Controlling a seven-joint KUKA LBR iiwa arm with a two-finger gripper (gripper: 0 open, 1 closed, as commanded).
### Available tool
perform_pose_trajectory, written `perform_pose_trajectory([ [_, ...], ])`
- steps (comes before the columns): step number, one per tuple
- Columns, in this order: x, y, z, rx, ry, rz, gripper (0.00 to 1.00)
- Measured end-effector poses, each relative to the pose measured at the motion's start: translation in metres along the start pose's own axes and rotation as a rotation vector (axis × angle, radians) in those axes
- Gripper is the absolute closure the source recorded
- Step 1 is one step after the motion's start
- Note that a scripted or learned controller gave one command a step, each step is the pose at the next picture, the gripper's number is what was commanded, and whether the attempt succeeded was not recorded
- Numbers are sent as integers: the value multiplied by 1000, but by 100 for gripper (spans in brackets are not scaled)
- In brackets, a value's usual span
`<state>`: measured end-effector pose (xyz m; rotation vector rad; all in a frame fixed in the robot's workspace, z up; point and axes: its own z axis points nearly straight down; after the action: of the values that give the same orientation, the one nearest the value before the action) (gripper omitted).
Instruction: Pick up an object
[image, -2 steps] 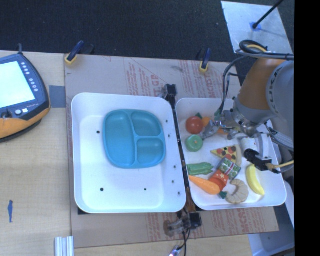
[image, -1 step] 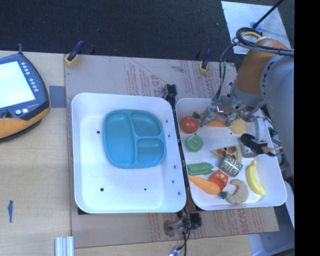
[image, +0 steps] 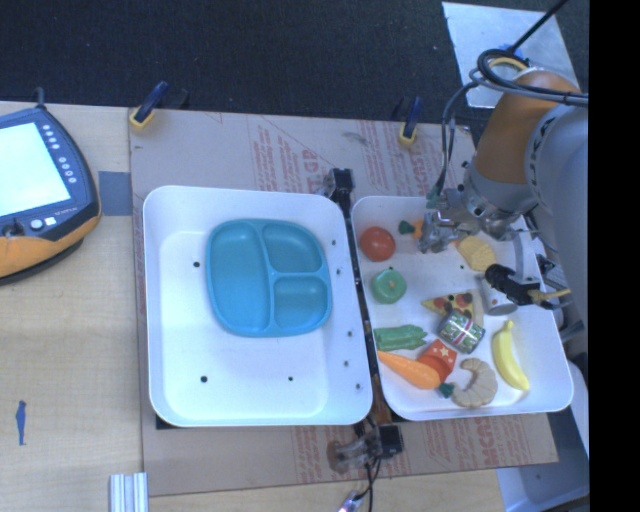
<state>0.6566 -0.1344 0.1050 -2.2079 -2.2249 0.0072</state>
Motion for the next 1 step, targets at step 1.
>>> perform_pose_trajectory([
  [1, 0, 1, -1, -5, -1, -1, 0],
])
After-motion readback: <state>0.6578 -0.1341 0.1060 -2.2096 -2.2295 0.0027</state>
